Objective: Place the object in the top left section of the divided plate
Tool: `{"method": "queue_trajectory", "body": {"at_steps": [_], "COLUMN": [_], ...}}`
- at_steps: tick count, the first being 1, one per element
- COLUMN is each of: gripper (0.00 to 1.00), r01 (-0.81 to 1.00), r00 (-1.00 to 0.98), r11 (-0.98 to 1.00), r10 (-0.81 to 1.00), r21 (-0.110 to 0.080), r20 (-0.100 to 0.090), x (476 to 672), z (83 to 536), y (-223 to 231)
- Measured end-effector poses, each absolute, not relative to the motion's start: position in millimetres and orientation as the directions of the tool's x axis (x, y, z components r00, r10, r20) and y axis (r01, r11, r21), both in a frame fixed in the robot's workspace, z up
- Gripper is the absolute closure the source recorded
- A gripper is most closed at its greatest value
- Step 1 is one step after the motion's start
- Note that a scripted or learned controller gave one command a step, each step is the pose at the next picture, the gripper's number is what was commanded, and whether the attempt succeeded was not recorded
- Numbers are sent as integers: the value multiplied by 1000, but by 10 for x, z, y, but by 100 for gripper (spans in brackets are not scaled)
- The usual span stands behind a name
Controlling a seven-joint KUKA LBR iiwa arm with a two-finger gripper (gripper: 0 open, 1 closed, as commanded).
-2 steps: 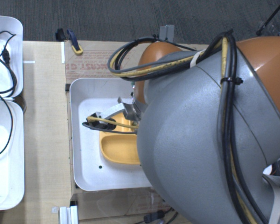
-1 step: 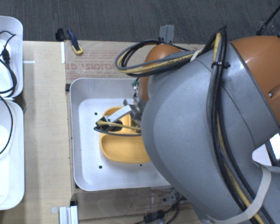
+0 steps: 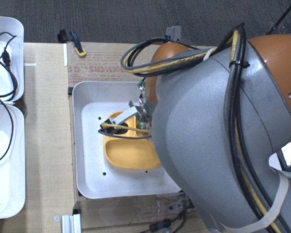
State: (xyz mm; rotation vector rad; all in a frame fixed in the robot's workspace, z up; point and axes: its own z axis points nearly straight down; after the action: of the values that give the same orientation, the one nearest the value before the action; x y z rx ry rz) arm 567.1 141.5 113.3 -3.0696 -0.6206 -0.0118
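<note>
camera view: yellow divided plate [image 3: 128,155], right half under the grey arm [image 3: 208,130]

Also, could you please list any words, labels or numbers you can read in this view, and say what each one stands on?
Red printed lettering on the brown board behind the white bin: too blurred to read, so nothing can be quoted.
Yellow divided plate, the white bin and the grey arm: no legible markings.
</note>
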Motion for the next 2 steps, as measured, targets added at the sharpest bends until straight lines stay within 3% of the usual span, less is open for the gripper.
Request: {"method": "queue_trajectory", "body": {"at_steps": [1, 2], "gripper": [100, 100], "r01": [390, 494], "r00": [921, 869], "r11": [-921, -869], "r10": [390, 494], "r21": [-8, 0], "r20": [6, -4], "x": [5669, 5641], "z": [1219, 1631], "y": [1402, 1628]}}
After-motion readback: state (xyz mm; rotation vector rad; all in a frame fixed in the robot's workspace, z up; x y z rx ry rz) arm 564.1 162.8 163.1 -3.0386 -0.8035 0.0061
